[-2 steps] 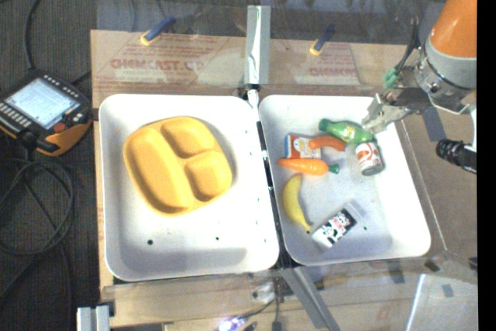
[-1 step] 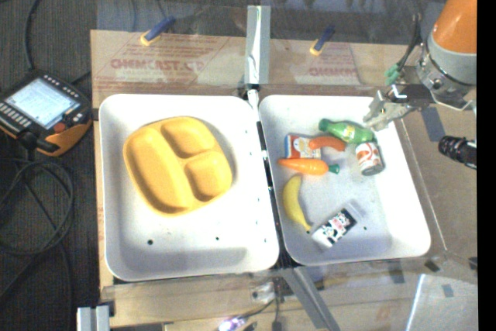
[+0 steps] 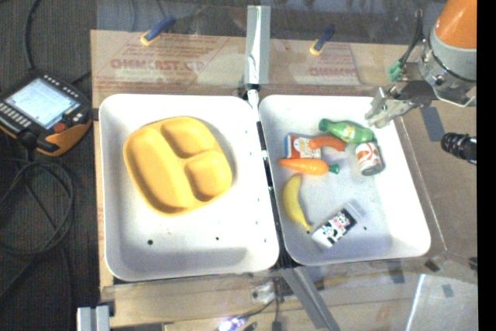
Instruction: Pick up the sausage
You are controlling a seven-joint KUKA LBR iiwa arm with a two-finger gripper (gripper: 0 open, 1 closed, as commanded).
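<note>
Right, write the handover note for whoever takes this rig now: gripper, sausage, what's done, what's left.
Gripper: over the far right corner of the right bin, carrying nothing visible.
Sausage: seemingly the small reddish piece lying in the right bin, below the green bottle, above the carrot, beside the carton.
Done: nothing lifted yet.
Left: reach the sausage, grasp it, lift it.

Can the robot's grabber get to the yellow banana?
Probably yes. The curved yellow banana lies uncovered in the right shallow white bin, with bare floor on its right. The gripper hangs over that bin's far right corner.
</note>
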